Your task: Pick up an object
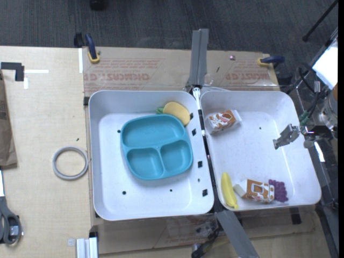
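While over the right bin (293, 112) (east rim), the claw (284, 137) hovers.

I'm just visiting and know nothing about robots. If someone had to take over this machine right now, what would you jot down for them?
Gripper: over the right bin, near its right wall, nothing seen between its fingers; whether open or shut is unclear.
Right bin: snack packet at the back left; banana, orange carton and purple grapes along the front.
Left bin: blue divided tray, with a yellow lemon-like item behind it.
Done: nothing picked up yet.
Left: choose an object, grasp it, lift it.
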Available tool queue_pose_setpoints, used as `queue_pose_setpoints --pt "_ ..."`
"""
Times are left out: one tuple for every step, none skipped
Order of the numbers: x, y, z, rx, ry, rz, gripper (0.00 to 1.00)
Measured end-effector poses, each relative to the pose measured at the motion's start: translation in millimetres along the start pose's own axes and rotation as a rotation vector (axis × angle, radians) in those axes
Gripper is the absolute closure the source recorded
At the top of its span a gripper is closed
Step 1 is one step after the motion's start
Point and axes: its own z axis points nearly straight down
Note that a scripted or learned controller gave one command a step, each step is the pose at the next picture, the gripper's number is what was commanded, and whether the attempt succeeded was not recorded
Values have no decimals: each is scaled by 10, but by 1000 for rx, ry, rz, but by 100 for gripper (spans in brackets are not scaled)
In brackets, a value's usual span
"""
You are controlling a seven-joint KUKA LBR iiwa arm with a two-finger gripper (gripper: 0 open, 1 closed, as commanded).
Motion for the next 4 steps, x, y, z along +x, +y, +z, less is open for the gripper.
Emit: queue_pose_setpoints --pt "-509 -193 202 -1 0 -333 0" --pt "-510 320 -394 -4 -3 -672 0" --pt "-517 330 -482 -6 -4 -669 100" --pt "-504 939 789 -3 -2 -648 100"
